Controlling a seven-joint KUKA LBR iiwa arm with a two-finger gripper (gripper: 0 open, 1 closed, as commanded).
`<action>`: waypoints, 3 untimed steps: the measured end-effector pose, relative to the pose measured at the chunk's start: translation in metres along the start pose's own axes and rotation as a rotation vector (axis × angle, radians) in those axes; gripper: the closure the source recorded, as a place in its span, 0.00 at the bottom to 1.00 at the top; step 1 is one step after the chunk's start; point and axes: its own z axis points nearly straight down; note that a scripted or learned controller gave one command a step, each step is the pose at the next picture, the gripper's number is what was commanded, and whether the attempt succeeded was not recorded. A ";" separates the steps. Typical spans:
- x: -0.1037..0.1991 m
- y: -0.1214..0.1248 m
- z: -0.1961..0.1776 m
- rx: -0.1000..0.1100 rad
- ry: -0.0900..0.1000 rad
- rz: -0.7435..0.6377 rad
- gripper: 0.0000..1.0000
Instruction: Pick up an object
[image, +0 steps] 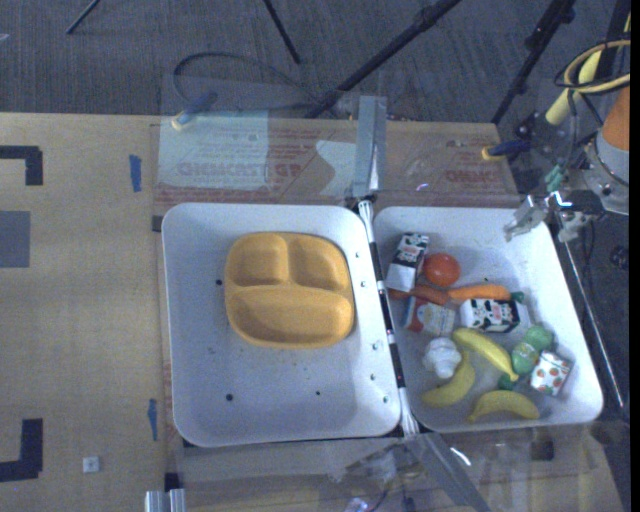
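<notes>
1. Yellow bananas (487, 372) are lying in the right bin (578, 330) beside a tomato (441, 269), a carrot (478, 293) and small cartons.
2. An orange divided plate (289, 289) is sitting in the left bin (190, 330).
3. The gripper (548, 212) is hovering over the right bin's far right corner, seemingly carrying nothing; its grip cannot be told.

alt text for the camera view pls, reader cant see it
Two shallow white bins sit side by side on a bench: the left bin holds a yellow divided plate, and the right bin holds toy food, including bananas, a tomato, a carrot and small cartons. The gripper hovers at the right bin's upper right corner.
</notes>
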 end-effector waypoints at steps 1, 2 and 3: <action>0.012 -0.023 0.121 -0.005 -0.003 -0.272 0.00; 0.066 -0.084 0.121 -0.004 0.000 -0.237 0.00; 0.064 -0.082 0.110 -0.011 -0.003 -0.233 1.00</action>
